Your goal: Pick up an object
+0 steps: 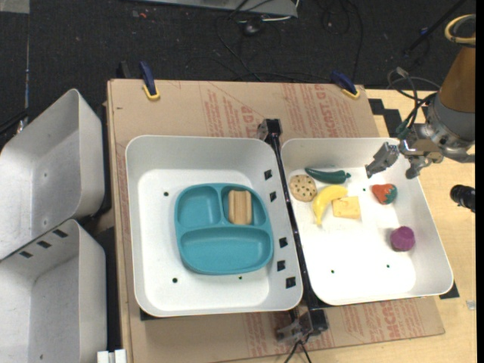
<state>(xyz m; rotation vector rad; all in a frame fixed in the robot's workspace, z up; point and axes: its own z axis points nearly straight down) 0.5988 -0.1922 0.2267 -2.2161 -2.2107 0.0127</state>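
Grey two-finger gripper [398,159] with fingers spread apart, nothing between them, above right white bin [435,237], red strawberry toy [384,193] just below it, green pepper [328,175], round cookie [302,187], yellow banana [327,201], yellow cheese wedge [348,209], purple ball [403,238], teal divided plastic tray [219,240] holding tan bread piece [240,206] in left white bin [147,203]

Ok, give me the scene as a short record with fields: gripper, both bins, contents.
gripper: open, above right bin's far right edge, holding nothing
right bin: cookie, green pepper, banana, cheese, strawberry, purple ball
left bin: teal tray with a tan block in its upper right compartment
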